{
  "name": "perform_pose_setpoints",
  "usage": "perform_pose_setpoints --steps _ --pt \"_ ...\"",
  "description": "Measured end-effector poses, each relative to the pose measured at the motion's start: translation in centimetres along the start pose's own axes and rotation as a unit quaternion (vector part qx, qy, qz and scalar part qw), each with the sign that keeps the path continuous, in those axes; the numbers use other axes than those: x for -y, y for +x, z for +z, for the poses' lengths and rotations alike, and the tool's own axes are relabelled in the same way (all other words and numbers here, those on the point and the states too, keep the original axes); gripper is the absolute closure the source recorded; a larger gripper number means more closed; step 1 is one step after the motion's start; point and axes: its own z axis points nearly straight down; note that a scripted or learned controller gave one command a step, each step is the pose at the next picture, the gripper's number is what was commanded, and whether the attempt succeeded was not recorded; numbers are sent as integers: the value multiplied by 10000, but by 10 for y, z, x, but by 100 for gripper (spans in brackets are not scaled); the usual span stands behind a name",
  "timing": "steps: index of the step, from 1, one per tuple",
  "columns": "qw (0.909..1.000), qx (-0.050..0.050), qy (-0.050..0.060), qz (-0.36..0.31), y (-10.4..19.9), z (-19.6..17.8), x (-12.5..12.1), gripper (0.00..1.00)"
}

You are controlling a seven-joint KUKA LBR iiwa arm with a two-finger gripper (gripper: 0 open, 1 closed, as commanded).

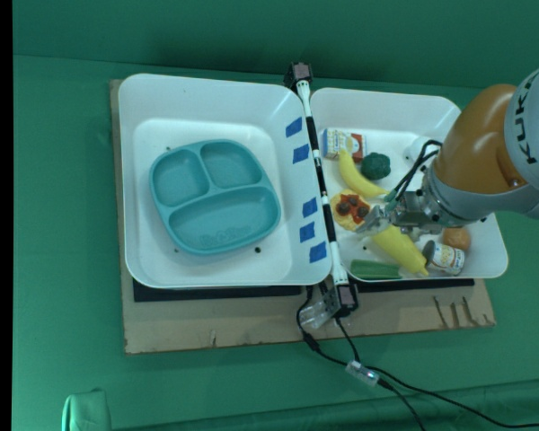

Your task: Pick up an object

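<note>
The right bin [404, 115] holds toy food: a small milk carton [343, 142], a banana [357, 180], a dark green broccoli [375, 165], a round pizza piece [349, 209], a yellow corn cob [399, 249], a green pod [375, 268], a small labelled can [446, 258] and an orange piece [456, 238]. My gripper [377, 220] hangs low over the middle of this bin, between the pizza piece and the corn cob, its fingers pointing left. Nothing shows between them. The arm hides the bin's right part.
A teal divided plate [214, 196] lies in the left bin [162, 106]. A black-and-white bar with blue tape tabs [316, 187] runs between the bins. Cables [386, 384] trail off the cardboard base toward the front right.
</note>
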Motion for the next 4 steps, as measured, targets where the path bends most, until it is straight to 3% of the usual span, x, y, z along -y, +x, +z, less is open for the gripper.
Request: perform_pose_setpoints --steps 1,2,3,4 --pt "10000 23 -61 42 -3 -12 -3 100" --pt "10000 20 -57 42 -3 -12 -3 0" --pt "10000 -1 11 21 -2 2 -9 0" --pt "10000 5 -42 11 -2 2 -4 0"
